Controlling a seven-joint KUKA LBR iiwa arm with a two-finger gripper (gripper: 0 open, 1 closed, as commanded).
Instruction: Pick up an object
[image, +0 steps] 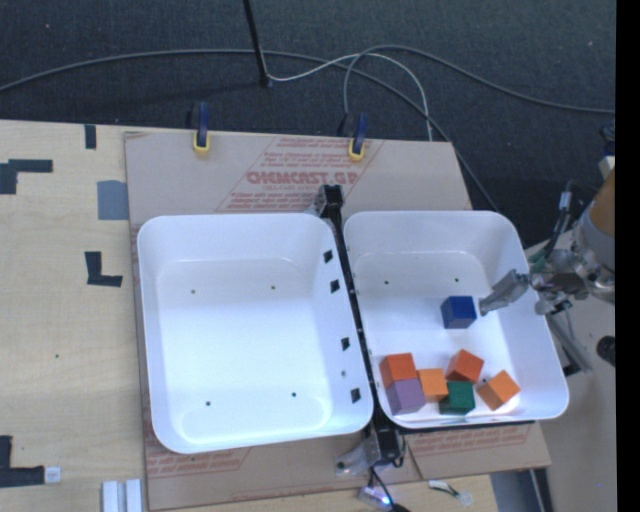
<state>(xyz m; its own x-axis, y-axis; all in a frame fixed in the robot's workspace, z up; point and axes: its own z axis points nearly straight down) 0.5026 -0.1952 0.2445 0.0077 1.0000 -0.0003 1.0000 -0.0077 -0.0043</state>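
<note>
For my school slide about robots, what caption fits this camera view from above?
Robot gripper reaches into the right bin beside a blue cube.

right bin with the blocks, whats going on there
A KUKA arm reaches in from the right, its gripper low over the right bin, just beside the blue block. Nothing sits between its jaws. The blue block lies alone on the bin floor. The other blocks cluster near the front wall: an orange block, a purple block, a green block and three more orange ones around them. The left bin sits alongside.
</note>
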